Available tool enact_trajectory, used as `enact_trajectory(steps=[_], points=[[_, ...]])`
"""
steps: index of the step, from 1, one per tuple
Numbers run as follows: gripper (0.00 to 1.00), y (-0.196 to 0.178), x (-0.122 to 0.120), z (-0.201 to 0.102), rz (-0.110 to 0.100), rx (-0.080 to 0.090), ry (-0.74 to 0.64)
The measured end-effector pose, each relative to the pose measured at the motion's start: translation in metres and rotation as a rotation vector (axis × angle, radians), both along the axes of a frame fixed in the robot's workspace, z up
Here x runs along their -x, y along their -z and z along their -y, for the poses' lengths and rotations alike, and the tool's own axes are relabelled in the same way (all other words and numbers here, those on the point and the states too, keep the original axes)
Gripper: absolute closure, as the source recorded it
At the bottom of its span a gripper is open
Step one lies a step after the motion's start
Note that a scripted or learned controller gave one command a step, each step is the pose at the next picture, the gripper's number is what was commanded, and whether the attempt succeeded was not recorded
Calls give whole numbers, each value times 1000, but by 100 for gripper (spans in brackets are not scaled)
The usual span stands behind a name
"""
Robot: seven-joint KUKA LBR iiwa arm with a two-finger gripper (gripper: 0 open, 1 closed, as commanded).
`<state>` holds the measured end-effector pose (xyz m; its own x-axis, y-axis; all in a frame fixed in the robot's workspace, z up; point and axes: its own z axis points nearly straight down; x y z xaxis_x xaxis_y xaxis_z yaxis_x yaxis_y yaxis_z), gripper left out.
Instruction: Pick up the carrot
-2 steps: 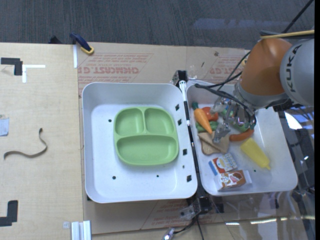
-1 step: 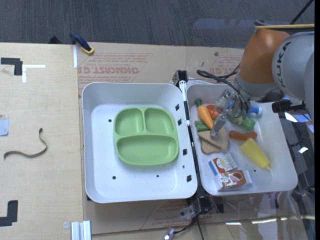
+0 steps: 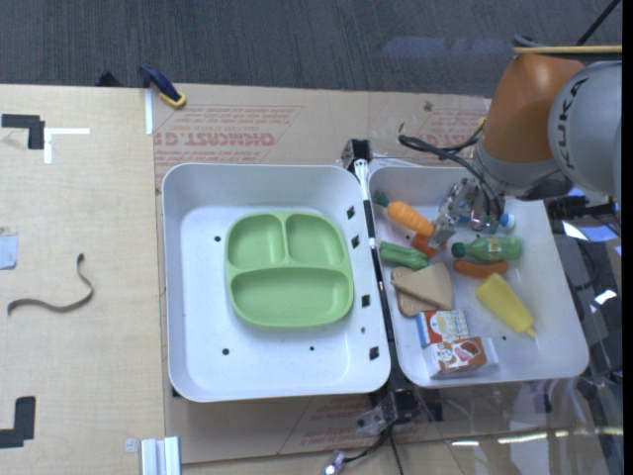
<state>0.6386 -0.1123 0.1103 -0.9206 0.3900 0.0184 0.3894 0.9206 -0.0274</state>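
Carrot (image 3: pixel 408 216) lies in the upper left part of the right bin (image 3: pixel 562 295), orange, slanting down toward the frame's right, with a green pickle-like piece (image 3: pixel 403 256) just below it and a slice of bread (image 3: pixel 425 287) lower still. The gripper (image 3: pixel 457 218) hangs low just right of the carrot's lower end, above a green and orange bottle-shaped toy (image 3: pixel 487 250). Whether the fingers are open or closed cannot be told here; nothing shows between them. To do the pick well, the arm would likely need to shift toward the frame's left until the fingers straddle the carrot's middle, turned across its length, then drop straight. The risk appears to be catching the green piece or the bin's left wall. A yellow toy (image 3: pixel 505 303) and a small carton (image 3: pixel 453 342) lie lower, well clear. The left bin holds a green plate (image 3: pixel 290 268).
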Motion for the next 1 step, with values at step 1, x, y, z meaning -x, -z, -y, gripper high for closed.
enact_trajectory(steps=[1], points=[[0,-1,-3,-7,9,-9,-5]])
